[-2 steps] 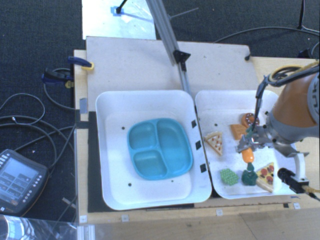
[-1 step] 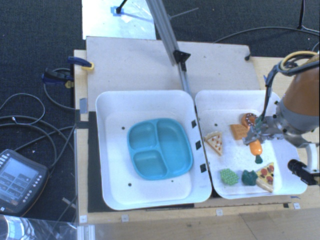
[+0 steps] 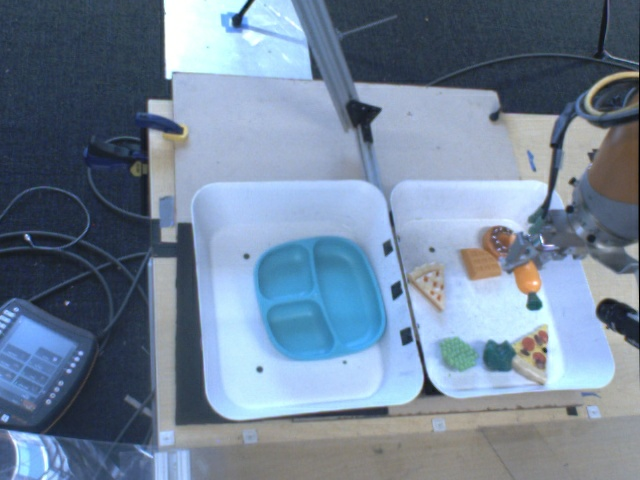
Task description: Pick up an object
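Camera view: carrot (image 3: 529,277) seemingly just below the fingers (image 3: 522,255).

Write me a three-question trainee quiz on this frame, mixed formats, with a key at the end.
1. True or false: the blue divided plate lies in the left bin.
2. Which toy sits closest to the gripper? A) green waffle piece B) carrot C) pizza slice at the bin's near corner
3. Fill in: the arm reaches over the ____ bin.

Key: 1 true. 2 B; the view does not settle whether it is gripped. 3 right.
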`<state>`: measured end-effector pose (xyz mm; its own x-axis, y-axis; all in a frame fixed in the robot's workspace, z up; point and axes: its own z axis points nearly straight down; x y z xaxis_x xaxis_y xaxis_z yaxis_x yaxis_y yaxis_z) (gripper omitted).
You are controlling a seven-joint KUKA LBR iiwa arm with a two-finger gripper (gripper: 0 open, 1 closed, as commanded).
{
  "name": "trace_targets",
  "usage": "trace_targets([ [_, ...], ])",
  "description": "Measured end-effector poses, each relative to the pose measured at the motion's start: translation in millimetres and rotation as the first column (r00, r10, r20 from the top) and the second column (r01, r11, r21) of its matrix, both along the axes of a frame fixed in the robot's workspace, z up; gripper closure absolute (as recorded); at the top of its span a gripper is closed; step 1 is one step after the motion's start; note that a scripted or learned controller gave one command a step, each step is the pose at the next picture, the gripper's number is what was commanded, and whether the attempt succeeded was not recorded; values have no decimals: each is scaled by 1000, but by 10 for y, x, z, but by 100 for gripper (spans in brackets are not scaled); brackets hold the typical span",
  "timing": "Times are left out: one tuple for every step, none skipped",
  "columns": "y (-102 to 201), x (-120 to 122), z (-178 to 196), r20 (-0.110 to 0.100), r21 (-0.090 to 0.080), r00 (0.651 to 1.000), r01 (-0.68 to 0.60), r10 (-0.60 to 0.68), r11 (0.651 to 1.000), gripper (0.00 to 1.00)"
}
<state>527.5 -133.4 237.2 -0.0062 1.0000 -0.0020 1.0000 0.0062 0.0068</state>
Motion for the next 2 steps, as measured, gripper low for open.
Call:
trace_targets([
  [504,-71,-81,-6,4,1000,-3,3,1000,100],
  [995,-52,19,-3,4,1000,-5,5,1000,100],
])
